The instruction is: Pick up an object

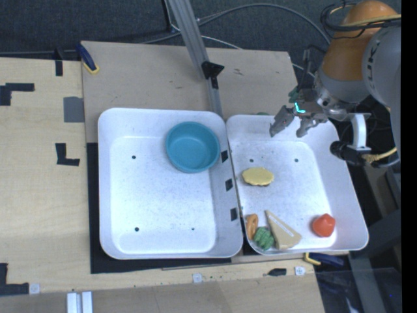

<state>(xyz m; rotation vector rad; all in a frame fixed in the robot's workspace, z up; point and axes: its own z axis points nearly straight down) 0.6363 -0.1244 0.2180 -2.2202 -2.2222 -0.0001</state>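
My gripper [290, 128] hangs over the far edge of the right bin [339, 175], its two fingers spread open with nothing between them. Below it in that bin lies a flat yellow cookie-like piece [258, 177]. Along the bin's near edge sit a red tomato [323, 225], a tan wedge like a sandwich slice [282, 231], a green leafy piece [262, 238] and a small orange piece [251, 224]. A blue bowl [192, 147] stands in the far right corner of the left bin [130, 194].
A grey metal pole [195, 44] slants down from the top to the seam between the bins. The arm's orange band [355, 38] and grey wrist fill the upper right. Black cables run along the right bin's right side.
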